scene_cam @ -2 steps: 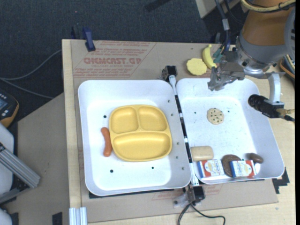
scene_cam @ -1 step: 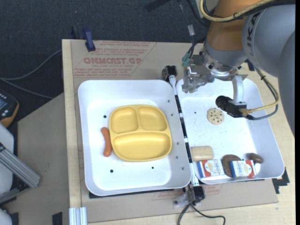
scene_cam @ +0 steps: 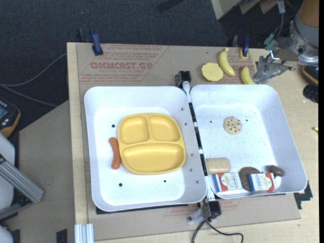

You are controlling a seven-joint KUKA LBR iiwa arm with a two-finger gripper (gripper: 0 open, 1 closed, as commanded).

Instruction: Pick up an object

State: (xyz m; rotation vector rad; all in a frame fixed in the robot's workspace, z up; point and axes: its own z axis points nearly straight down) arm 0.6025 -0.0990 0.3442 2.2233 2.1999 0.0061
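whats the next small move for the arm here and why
Probably swing the gripper forward and down over the right bin toward the cookie. It sits beyond the bin's far rim, beside a banana on the bench, while the cookie lies alone with bare floor around it.

Two white bins (scene_cam: 96,135) (scene_cam: 283,135) sit side by side. One yellow plate (scene_cam: 151,143), one sausage (scene_cam: 115,152), one cookie (scene_cam: 232,125). Two bananas (scene_cam: 226,62) (scene_cam: 246,75), two small cartons (scene_cam: 226,181) (scene_cam: 262,181).

left bin (scene_cam: 96,135): yellow tray (scene_cam: 151,143), sausage (scene_cam: 115,152) | right bin (scene_cam: 283,130): cookie (scene_cam: 232,125)
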